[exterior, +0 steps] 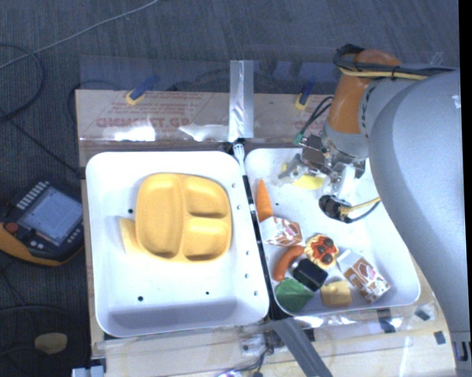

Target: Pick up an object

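My gripper (316, 162) hangs low over the far end of the right bin (393, 252), below the orange band of the arm (349, 102). A small yellow object (306, 181) lies right under it, partly covered; I cannot see whether they touch. Nearer in that bin lie an orange carrot (262, 200), a printed packet (284, 232), an orange sausage shape (287, 261), a red and yellow toy (323, 250), a black block (309, 274), a green piece (294, 295), a yellow chunk (336, 294) and a second packet (367, 277).
A yellow divided tray (183, 215) lies in the left bin (116, 296). The arm's grey body (421, 177) covers the right bin's right side. A black ring-like part with a yellow cable (335, 207) sits just below the gripper. A handheld pendant (44, 221) rests on the floor at left.
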Available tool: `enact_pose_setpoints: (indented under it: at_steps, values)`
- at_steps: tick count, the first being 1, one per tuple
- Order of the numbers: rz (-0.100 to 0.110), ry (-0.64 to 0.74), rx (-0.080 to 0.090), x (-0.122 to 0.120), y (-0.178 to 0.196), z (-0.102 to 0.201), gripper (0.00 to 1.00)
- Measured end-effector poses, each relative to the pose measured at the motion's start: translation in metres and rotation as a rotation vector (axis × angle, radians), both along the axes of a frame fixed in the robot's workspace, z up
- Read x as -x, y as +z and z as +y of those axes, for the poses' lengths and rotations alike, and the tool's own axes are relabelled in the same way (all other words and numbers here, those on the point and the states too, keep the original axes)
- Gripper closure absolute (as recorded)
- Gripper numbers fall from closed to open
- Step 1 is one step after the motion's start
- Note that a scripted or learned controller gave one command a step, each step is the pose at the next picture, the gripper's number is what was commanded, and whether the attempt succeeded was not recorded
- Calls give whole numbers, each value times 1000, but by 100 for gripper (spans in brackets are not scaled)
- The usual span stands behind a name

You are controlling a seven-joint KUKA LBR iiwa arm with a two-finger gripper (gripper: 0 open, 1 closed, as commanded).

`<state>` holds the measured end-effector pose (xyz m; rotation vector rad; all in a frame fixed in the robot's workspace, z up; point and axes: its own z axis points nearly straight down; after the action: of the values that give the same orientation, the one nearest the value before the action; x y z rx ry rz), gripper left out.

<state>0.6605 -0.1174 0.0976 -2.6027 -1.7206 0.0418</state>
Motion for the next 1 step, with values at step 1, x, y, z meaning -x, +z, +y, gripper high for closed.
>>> enact_pose_setpoints:
  at_steps: [1]
  values:
    - [-32, 292, -2, 88, 28, 0, 0]
